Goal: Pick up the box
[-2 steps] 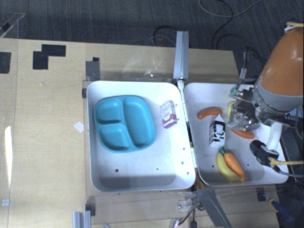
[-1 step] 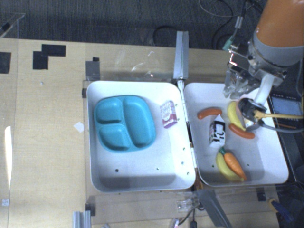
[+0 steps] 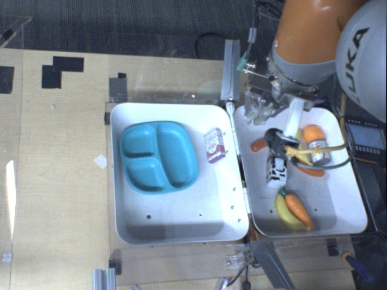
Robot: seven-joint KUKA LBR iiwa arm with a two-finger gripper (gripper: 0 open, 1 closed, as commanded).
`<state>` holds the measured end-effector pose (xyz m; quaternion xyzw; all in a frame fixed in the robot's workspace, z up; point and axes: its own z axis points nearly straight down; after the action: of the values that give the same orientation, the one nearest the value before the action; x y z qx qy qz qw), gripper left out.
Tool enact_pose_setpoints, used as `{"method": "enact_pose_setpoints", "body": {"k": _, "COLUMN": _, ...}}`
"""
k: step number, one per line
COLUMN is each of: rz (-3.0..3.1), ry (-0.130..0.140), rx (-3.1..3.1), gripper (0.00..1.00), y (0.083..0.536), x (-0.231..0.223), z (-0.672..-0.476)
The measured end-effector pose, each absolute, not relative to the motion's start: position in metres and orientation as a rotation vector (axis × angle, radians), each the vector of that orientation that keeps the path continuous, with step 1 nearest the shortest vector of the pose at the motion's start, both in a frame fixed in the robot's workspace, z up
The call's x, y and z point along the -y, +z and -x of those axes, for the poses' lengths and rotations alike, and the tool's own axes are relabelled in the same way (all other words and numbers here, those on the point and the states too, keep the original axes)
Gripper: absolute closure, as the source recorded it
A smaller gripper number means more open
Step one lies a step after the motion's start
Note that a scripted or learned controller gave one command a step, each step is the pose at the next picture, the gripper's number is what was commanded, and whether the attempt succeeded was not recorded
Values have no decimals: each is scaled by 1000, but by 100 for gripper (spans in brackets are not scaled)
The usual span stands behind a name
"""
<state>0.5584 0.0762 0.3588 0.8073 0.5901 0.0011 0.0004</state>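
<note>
While the claw (image 3: pixel 264 106) hangs over the right bin's (image 3: pixel 338 222) far-left corner, I cannot tell how its grip stands, and nothing shows between its tips. "UKA" reads on the arm (image 3: pixel 363 47). The box (image 3: pixel 214 145), small with purple print too blurred to read, lies in the left bin (image 3: pixel 181 225) beside a blue tray (image 3: pixel 159 156). A carrot (image 3: pixel 297 209) rests on a banana (image 3: pixel 285 212).

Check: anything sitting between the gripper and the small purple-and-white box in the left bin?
Nothing visible on the bin floor. The small purple-and-white box lies by the left white bin's right wall; the gripper hovers over the right white bin. The bins' adjoining rims run between them.
</note>
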Motion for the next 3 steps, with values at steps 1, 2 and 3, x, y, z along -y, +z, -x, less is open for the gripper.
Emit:
{"method": "enact_pose_setpoints", "body": {"k": 1, "rz": -2658, "ry": 8, "rx": -1671, "gripper": 100, "y": 418, "x": -169, "z": -616}}
{"method": "enact_pose_setpoints", "body": {"k": 2, "rz": -2327, "ry": 4, "rx": -2110, "gripper": 100, "y": 350, "x": -224, "z": -598}}
{"method": "enact_pose_setpoints", "body": {"k": 3, "rz": -2459, "ry": 1, "rx": -1956, "gripper": 100, "y": 269, "x": -192, "z": -529}}
